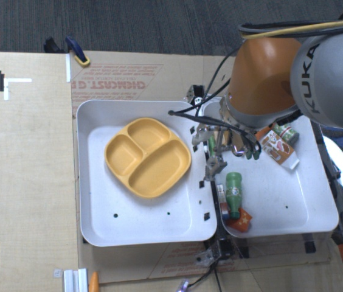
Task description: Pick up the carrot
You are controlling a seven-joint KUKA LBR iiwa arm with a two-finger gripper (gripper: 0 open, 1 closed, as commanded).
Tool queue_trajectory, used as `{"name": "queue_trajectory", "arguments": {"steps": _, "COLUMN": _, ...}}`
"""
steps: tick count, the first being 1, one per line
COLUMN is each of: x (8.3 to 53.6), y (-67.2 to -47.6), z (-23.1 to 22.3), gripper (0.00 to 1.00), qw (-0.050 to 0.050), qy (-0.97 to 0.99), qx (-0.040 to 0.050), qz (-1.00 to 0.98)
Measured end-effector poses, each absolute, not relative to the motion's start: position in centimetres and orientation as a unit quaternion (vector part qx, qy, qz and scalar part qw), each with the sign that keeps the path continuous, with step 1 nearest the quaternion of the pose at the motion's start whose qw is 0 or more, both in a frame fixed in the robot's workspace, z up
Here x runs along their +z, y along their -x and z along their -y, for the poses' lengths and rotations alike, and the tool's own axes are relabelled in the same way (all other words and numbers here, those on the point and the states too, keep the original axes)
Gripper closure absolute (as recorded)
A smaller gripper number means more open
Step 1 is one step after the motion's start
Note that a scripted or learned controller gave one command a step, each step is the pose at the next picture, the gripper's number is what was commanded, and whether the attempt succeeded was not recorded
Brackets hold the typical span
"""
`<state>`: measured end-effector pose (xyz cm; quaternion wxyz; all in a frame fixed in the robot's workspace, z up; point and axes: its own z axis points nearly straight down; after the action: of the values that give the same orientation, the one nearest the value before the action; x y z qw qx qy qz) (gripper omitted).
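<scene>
1. The arm [281, 72] reaches in from the right and hangs over the seam between the two bins; its gripper [214, 158] sits above the left edge of the right bin [305, 215], probably because the loose items lie on that side.
2. How far the gripper is open I cannot tell, since wrist and cables clutter it; nothing can be seen held in it.
3. The carrot is hard to make out; my best guess is the orange-red piece [242, 222] at the near left corner of the right bin, just below the green bottle [233, 188] and touching it or nearly so; it lies apart from the gripper, nearer the camera.
4. A printed carton [279, 148] lies tilted by the arm's far side; it looks out of the way.
5. The left bin [98, 224] holds a yellow divided plate [148, 157], flat and bare; it plays no part in the pickup.
6. Judged from this, the grasp is not yet made; the bottle crowding that piece could spoil the grip.
</scene>
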<state>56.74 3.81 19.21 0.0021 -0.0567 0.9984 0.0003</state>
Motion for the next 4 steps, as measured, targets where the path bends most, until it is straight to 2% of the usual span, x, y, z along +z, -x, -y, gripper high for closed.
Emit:
{"name": "queue_trajectory", "arguments": {"steps": 1, "x": 19.3, "y": -53.1, "z": 3.4, "gripper": 0.0, "qw": 0.002, "qy": 0.157, "qx": -0.0002, "qz": -0.988}}
{"name": "queue_trajectory", "arguments": {"steps": 2, "x": 22.3, "y": -55.3, "z": 4.7, "gripper": 0.0, "qw": 0.003, "qy": 0.476, "qx": 0.0001, "qz": -0.879}}
{"name": "queue_trajectory", "arguments": {"steps": 3, "x": 19.5, "y": -58.1, "z": 0.8, "gripper": 0.0, "qw": 0.003, "qy": 0.479, "qx": 0.0007, "qz": -0.878}}
{"name": "queue_trajectory", "arguments": {"steps": 4, "x": 19.2, "y": -54.6, "z": -4.1, "gripper": 0.0, "qw": 0.002, "qy": 0.548, "qx": 0.0007, "qz": -0.837}}
